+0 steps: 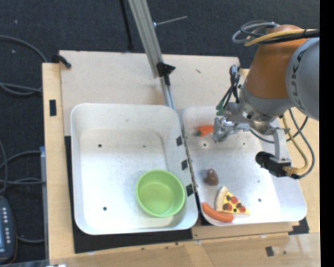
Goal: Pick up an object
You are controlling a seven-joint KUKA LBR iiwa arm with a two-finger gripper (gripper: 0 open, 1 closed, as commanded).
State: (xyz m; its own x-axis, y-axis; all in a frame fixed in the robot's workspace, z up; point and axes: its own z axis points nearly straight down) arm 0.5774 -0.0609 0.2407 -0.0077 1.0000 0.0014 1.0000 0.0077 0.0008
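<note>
Pincer (pixel 221 128) position: low over the far-left part of the right bin (pixel 267 202), at the end of the grey arm (pixel 278 65) that reaches in from the right. A small orange object (pixel 205 130) lies on the bin floor just to its left, touching or nearly touching the metal tip. Pincer opening cannot be told from this angle, and nothing is seen gripped in it.

Other candidate objects in the right bin: a small brown item (pixel 211 177) near the centre-left, and a pizza-slice toy (pixel 231 202) with an orange sausage-like piece (pixel 217 213) at the near edge. The left bin (pixel 100 121) holds a green bowl (pixel 160 192) at its near-right corner.

Task progress, as a judgement: the approach stage appears complete, with the orange object the likely target. Grasp and lift remain; no object is off the bin floor.
</note>
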